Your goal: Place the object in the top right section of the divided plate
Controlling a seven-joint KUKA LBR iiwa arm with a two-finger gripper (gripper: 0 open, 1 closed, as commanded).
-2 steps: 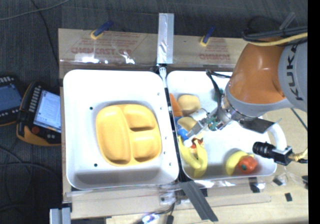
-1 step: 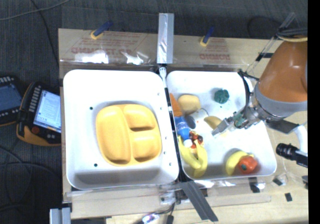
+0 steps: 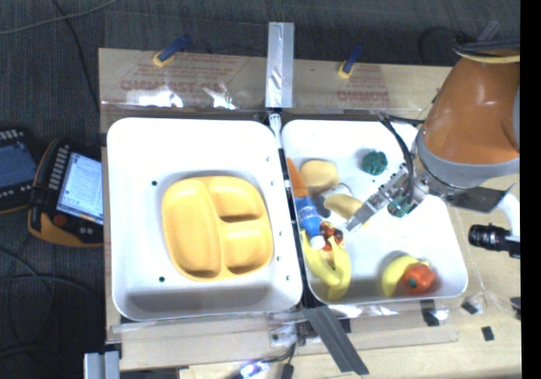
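Note:
The yellow divided plate (image 3: pixel 172 200) lies in the left bin, with one large section on its left and two smaller ones on its right. Its top right section (image 3: pixel 233 197) holds nothing. My gripper (image 3: pixel 356 220) hangs low over the right bin, pointing down and to the left. Its tip is just beside a pale yellow food piece (image 3: pixel 341 202) and right of a blue bottle (image 3: pixel 308 218). A tan bun-like piece (image 3: pixel 319 173) lies a little farther back.
The right bin (image 3: pixel 448 238) also holds a green broccoli-like piece (image 3: pixel 374 162), an orange item (image 3: pixel 293 176) along its left wall, a banana (image 3: pixel 330 271) and a yellow and red fruit (image 3: pixel 407 276) at the front. The left bin (image 3: pixel 135 149) surrounds the plate.

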